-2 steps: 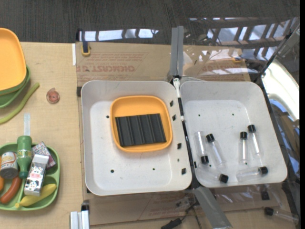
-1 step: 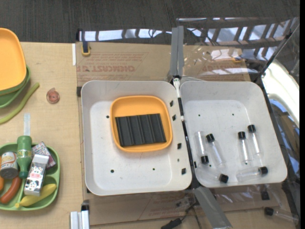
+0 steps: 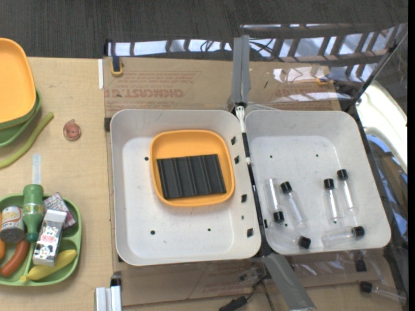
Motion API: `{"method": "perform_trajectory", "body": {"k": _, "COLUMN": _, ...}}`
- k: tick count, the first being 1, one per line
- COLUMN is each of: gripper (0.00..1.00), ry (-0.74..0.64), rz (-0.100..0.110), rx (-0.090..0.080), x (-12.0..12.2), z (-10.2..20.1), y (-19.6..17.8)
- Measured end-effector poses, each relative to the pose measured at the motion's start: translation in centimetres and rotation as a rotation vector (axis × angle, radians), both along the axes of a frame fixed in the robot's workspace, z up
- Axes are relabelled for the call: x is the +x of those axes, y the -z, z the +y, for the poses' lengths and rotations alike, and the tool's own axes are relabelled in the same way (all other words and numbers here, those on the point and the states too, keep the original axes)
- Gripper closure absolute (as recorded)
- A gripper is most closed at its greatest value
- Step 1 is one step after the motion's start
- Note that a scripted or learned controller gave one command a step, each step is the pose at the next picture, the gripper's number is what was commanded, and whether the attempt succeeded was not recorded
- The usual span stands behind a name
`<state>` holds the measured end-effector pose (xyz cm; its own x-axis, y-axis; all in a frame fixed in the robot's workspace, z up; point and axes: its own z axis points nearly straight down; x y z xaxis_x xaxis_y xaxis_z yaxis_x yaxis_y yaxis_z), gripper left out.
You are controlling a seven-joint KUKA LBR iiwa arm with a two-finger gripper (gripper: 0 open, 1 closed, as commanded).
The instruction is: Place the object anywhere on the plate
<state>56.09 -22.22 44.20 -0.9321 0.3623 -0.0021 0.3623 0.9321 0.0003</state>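
Nearest, at the left, a green tray holds toy foods and a green bottle. In the right bin, several clear tubes with black caps lie scattered over its near half. In the left bin, an orange plate sits towards the far side; the object, a dark ribbed slab, lies flat on it, covering most of the plate's floor. Farther left, a small pink item rests on the bench, with an orange dish beyond. The gripper's state cannot be told.
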Motion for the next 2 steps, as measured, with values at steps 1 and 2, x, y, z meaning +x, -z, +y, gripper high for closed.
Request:
{"method": "perform_trajectory", "body": {"k": 1, "gripper": 0.0, "ry": -0.36, "rz": -0.001, "rx": -0.001, "x": -4.7, "z": 0.0, "y": 0.0}}
{"method": "perform_trajectory", "body": {"k": 2, "gripper": 0.0, "ry": -0.698, "rz": -0.001, "rx": -0.001, "x": -8.2, "z": 0.0, "y": 1.2}}
